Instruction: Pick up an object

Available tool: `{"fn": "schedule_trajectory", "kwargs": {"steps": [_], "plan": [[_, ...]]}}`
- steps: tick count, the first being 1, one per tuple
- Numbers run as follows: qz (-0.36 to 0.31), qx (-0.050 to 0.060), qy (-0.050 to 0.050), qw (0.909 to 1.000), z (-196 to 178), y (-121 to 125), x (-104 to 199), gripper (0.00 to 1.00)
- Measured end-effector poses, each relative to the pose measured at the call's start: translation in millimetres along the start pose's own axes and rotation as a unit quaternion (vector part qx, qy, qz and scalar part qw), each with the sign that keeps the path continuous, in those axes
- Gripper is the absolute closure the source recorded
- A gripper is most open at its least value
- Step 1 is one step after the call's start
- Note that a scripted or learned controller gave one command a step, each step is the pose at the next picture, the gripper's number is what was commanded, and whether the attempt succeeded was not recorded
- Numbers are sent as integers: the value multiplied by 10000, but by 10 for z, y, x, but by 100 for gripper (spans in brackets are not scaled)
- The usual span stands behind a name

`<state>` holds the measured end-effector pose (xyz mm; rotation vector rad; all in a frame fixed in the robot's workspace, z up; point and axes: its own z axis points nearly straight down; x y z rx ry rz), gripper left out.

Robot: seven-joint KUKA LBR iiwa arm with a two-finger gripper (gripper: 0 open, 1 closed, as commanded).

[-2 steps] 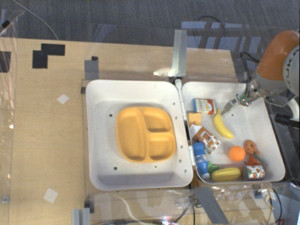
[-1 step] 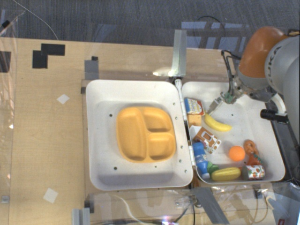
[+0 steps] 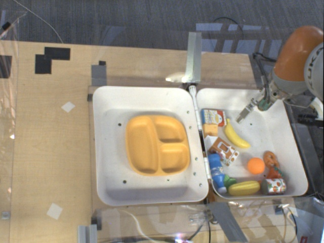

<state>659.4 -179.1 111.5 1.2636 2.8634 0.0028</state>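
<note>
Nothing is lifted yet: every item sits on the floor of the right bin point(image 3: 283, 130), so the whole pick is left to do. The arm point(image 3: 298, 59) reaches in from the right, grey with its orange band up top, and the gripper point(image 3: 246, 111) hangs over the upper middle of that bin, angled down and to the left. Its tip reads as one thin dark-and-pale sliver at this slant, so I cannot tell whether the claw is spread or closed, and I see no object caught in it. Nearest candidate by my reading is the banana point(image 3: 236, 136), lying flat just below and left of the tip, apart from it, a small curved yellow piece running diagonally toward the lower right. Just beside it on the left stands a red-and-white carton point(image 3: 213, 117), with a yellow block point(image 3: 210, 129) under it and a brown patterned packet point(image 3: 224, 149) below the banana. Further down there's an orange ball point(image 3: 256, 166), a blue bottle point(image 3: 215, 167) along the bin's left wall, and a yellow squash-like piece point(image 3: 244, 188) near the bottom edge. Over in the left bin point(image 3: 109, 135) rests a yellow divided tray point(image 3: 157, 145), well away from the action. Judging from this, the descent and the closing are both ahead.
</note>
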Motion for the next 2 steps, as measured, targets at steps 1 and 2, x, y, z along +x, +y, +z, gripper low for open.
{"fn": "schedule_trajectory", "kwargs": {"steps": [1,2], "plan": [[376,-30,-34,9993,179,-139,451,0],[2378,10,11,9713,-92,-384,445,0]]}}
